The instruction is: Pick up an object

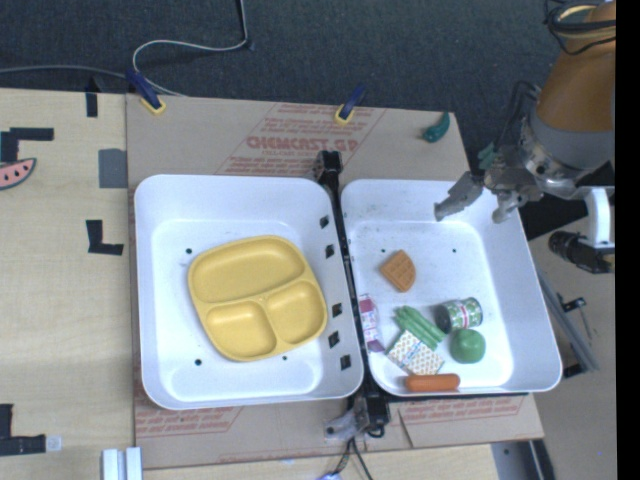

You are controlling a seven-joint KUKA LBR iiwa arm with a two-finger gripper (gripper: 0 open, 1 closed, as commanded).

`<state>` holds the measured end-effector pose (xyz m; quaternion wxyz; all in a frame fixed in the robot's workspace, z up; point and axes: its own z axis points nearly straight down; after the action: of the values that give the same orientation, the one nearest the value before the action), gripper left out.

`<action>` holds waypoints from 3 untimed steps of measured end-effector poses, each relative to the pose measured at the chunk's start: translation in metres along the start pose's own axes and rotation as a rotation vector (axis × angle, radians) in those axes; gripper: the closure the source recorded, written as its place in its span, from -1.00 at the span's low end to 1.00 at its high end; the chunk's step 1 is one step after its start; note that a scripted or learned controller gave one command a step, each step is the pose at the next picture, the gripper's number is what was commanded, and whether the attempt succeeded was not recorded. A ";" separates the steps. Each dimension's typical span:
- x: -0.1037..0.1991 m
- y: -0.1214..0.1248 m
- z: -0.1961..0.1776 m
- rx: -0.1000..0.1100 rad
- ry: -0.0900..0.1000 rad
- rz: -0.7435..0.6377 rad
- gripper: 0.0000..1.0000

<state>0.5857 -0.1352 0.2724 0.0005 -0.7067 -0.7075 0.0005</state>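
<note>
My gripper [478, 201] hangs over the far right edge of the right bin [520, 298], its two fingers spread open with nothing between them. Below it in that bin lie an orange waffle-like piece [398, 270], a small can [460, 314], a green ball [466, 346], green bean pods [418, 326], a checkered packet [408, 353], a hot dog [433, 381] and a pink wrapper [368, 320]. All of them sit toward the bin's near half, well apart from the gripper.
The left bin [160, 268] holds a yellow divided plate [258, 295]. Clips and a black divider [335, 258] run between the bins. A teal object [436, 127] lies on the cardboard behind the right bin. A cable [190, 43] crosses the dark floor.
</note>
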 end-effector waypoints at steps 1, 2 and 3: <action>0.035 -0.007 0.164 0.005 0.002 0.001 -1.00; 0.034 -0.005 0.154 0.002 0.002 0.000 1.00; 0.034 -0.006 0.154 0.001 0.002 0.000 -1.00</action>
<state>0.5800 -0.1007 0.1186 0.0015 -0.7068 -0.7075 0.0005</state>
